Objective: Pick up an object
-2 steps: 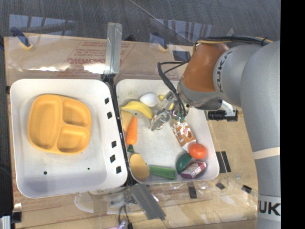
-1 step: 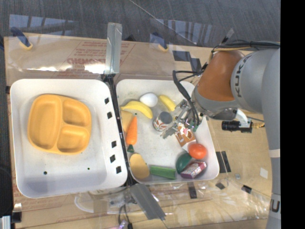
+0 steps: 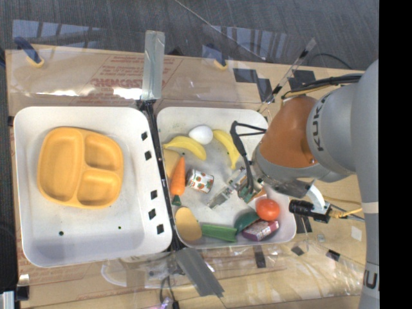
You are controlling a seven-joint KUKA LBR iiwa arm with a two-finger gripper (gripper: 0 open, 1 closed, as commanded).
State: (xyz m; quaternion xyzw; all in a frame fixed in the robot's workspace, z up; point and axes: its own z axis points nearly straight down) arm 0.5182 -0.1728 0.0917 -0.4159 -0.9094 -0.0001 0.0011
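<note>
- While the arm [image 3: 302, 137] reaches in over the right bin [image 3: 193, 117], the claw [image 3: 226, 195] sits low in the middle of that bin, fingers spread apart with nothing between them.
- Pick not done as far as I can judge: every item lies on the bin floor, none lifted.
- Right bin contents: two bananas [image 3: 187, 148] and [image 3: 226, 148] at the top, a white egg [image 3: 201, 134] between them, a carrot [image 3: 178, 176] by the left wall, a small strawberry-print carton [image 3: 200, 182] just beside the carrot.
- Lower edge: a tan oval piece [image 3: 187, 223], a green cucumber [image 3: 218, 232], a purple pack [image 3: 260, 230], a tomato [image 3: 268, 209] just right of the claw.
- Nearest candidates look like the carton and the tomato; the claw tips touch neither, as far as I can tell.
- Left bin [image 3: 38, 237] holds a yellow divided tray [image 3: 80, 166], well apart from the claw.
- Left to do: close on one item, lift clear.
</note>
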